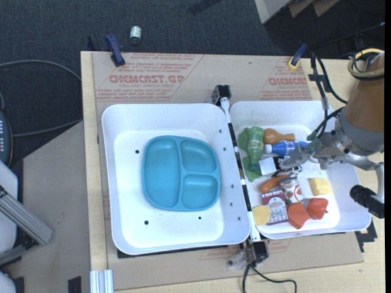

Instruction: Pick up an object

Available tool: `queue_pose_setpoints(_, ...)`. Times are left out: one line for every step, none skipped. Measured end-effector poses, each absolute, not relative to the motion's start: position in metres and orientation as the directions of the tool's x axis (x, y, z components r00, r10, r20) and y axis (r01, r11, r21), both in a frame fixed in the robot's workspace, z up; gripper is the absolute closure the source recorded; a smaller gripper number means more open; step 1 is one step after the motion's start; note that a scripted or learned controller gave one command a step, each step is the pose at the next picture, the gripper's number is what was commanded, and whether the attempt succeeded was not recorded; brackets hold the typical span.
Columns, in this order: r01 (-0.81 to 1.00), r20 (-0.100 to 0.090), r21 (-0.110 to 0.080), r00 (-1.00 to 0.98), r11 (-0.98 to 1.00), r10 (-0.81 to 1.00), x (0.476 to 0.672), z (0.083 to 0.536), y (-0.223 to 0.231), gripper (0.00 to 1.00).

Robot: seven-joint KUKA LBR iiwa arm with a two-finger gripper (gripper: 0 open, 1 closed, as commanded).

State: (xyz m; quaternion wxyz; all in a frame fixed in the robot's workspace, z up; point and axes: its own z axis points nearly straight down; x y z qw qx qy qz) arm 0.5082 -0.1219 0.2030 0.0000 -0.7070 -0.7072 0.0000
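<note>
Gripper (297,159) low over right bin (348,221), mid-right of frame, among toy food pile (284,191) near blue-capped bottle (282,147); finger state: cannot tell. Left bin (116,163) holds blue divided plate (181,172). Both bins on table (183,78).

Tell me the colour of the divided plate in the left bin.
Light blue divided plastic plate, seen in the camera view.
</note>
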Motion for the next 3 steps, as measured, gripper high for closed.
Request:
queue_pose_setpoints(1.0, -0.008, 0.023, 0.0, 0.0, 1.0, 0.56, 0.103, -0.103, 0.0)
queue_pose_setpoints(0.999, -0.013, 0.042, 0.0, 0.0, 1.0, 0.537, 0.1, -0.1, 0.0)
queue_pose_setpoints(0.999, -0.005, 0.043, -0.006, 0.006, 1.0, 0.537, 0.099, -0.105, 0.0)
